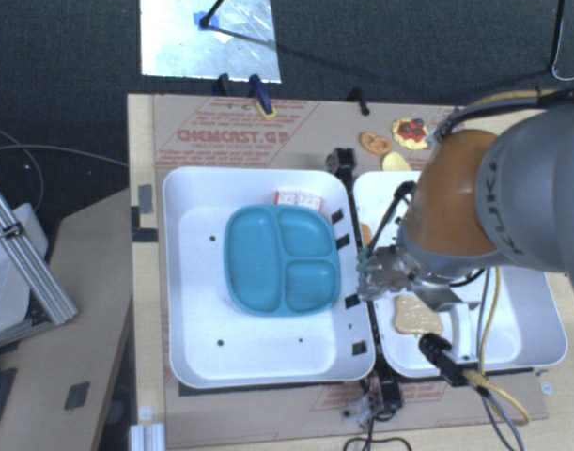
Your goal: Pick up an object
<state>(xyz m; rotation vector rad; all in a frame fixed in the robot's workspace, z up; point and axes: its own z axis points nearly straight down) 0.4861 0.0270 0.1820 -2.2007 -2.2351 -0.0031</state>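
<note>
A blue divided plate lies in the left white bin. Behind it, against the bin's far wall, a small white and red packet shows. In the right white bin a tan, cookie-like piece lies near the front. The arm's grey and orange wrist hangs over the right bin, and my gripper sits low at that bin's left side, just left of and above the tan piece. A bit of orange peeks out beside the arm.
Small toy foods lie on the cardboard behind the right bin, with a blue clamp and a shiny sheet further back. Black clips line the divider between the bins. Cables trail off the bench front at right.
</note>
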